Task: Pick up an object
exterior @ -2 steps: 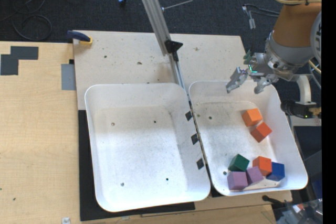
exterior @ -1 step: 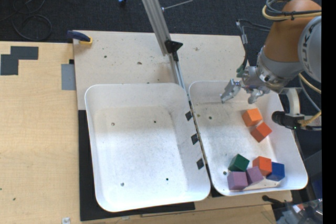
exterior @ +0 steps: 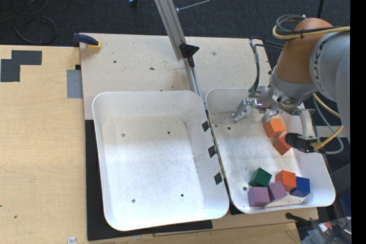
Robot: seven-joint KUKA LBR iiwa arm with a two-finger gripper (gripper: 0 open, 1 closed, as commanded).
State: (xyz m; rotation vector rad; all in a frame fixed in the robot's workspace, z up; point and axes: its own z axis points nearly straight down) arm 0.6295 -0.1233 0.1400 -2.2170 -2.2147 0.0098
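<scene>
My tool [exterior: 243, 111] hung over the right bin [exterior: 240, 180] — I couldn't tell its state; best to centre squarely over one block [exterior: 274, 126].

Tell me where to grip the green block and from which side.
Grip the green block across its left and far faces, coming straight down. Those sides look free; a purple block crowds its near side and an orange one sits close on its right.

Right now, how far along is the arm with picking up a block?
Done: the arm has reached into the right bin. In hand: nothing visible; the gripper hovers near the bin's far end. Left: a grasp and lift. Two orange blocks sit beside it, and the green block clusters with the others at the near end.
</scene>
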